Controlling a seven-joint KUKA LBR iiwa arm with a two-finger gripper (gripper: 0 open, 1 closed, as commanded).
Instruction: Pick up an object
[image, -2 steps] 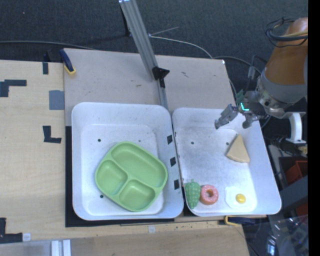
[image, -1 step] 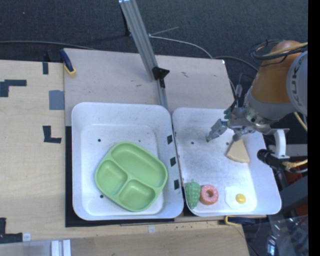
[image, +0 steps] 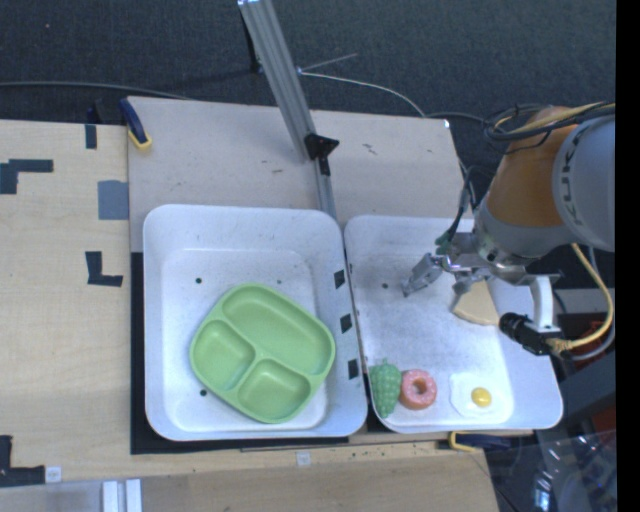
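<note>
My gripper (image: 440, 282) hangs over the upper middle of the right bin (image: 420, 335), open, with nothing between its fingers. A tan wedge-shaped piece (image: 480, 306) lies just right of it, partly under the wrist. Along the bin's front edge sit a green knobbly toy (image: 385, 388), a pink frosted doughnut (image: 418, 389) and a white fried egg with a yellow yolk (image: 480, 397). All three are well below the gripper.
The left bin (image: 160, 235) holds a light green divided plate (image: 262, 352). A slanted metal pole (image: 285, 75) runs down to the gap between the bins. A blue and yellow clamp (image: 135, 125) lies on the bench's back left.
</note>
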